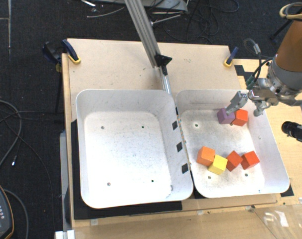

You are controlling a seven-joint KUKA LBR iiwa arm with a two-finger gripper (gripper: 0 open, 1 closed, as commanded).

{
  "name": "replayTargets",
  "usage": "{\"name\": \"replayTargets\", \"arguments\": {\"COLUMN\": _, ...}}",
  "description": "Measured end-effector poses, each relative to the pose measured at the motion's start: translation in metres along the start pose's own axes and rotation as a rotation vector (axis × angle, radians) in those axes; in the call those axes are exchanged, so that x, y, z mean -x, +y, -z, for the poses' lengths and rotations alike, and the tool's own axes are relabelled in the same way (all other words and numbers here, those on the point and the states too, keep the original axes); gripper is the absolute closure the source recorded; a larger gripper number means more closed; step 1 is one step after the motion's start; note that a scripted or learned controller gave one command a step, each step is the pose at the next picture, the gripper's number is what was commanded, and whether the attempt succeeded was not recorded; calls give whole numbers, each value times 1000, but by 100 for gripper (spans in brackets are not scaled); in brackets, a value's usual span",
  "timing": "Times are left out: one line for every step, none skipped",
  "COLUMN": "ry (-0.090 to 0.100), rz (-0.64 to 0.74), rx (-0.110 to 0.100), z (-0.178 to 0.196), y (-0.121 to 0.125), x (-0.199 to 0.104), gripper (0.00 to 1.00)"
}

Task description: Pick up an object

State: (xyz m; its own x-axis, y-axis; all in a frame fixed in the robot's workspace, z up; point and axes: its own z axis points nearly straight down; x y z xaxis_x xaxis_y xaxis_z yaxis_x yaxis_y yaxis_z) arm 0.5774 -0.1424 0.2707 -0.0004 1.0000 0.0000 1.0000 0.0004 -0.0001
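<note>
— Where's the gripper point(249, 103)?
— Over the right bin's point(270, 148) back edge, fingers spread, holding nothing. A purple block point(223, 115) and red block point(240, 117) sit just below it.
— The rest?
— Four blocks point(227, 161) near the front edge.

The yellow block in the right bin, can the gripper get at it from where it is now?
Probably yes. The yellow block lies uncovered on top, though orange blocks touch both its sides, leaving the gripper little finger room.

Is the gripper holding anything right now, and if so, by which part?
Nothing is held. The gripper hangs open above the right bin, its fingers spread over the purple block and orange-red block, which lie on the bin floor.
</note>
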Motion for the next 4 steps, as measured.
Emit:
{"name": "replayTargets", "arguments": {"ry": 0, "rz": -1, "rx": -7, "z": -140, "y": 42, "x": 27, "gripper": 0}}
{"name": "replayTargets", "arguments": {"ry": -2, "rz": 5, "rx": 10, "z": -61, "y": 45, "x": 4, "gripper": 0}}
{"name": "replayTargets", "arguments": {"ry": 0, "rz": 2, "rx": -5, "z": -180, "y": 51, "x": 5, "gripper": 0}}
{"name": "replayTargets", "arguments": {"ry": 7, "rz": -1, "rx": -1, "z": -175, "y": 60, "x": 45, "gripper": 0}}
